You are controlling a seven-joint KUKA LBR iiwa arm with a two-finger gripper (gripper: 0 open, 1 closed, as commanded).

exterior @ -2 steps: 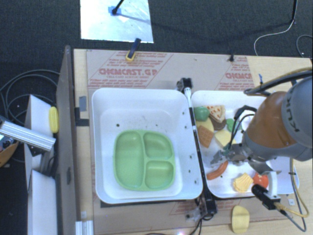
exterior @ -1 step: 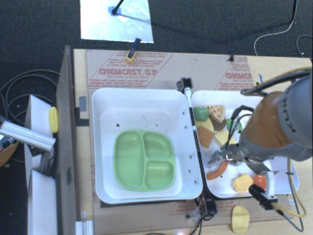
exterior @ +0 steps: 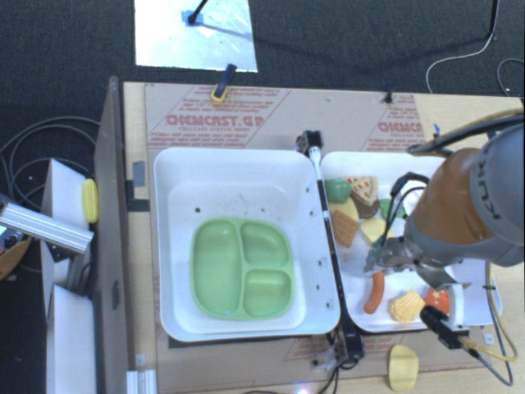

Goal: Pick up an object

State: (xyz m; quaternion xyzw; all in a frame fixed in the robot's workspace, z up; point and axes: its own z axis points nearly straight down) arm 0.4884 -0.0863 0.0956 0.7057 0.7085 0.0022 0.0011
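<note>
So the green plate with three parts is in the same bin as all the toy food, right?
Not quite. The camera view shows the green plate with three parts alone in the left bin. All the toy food, like the sausage and pizza slice, is in the right bin, where the arm is reaching.

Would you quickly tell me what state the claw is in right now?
Claw: low in the right bin among the toy food; open or shut cannot be told.
</note>
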